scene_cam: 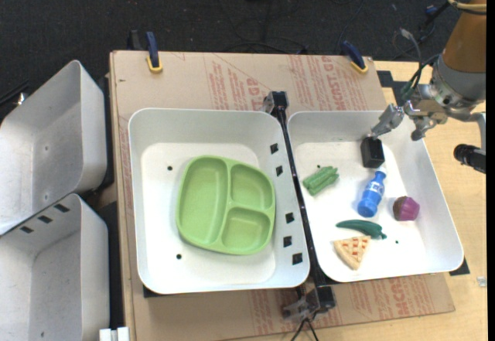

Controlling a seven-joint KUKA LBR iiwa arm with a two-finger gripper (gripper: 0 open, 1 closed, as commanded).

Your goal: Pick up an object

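Green beans, blue bottle and purple plum lie near the jaws.

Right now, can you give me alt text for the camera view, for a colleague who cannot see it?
A grey arm's claw hovers over the far end of the right bin, which holds a black block, green beans, a blue bottle, a purple fruit, a dark green pepper and a pizza slice. The left bin holds a green divided plate.

Bright, even overhead light; soft shadows, mild glare on white bins; sharp focus.
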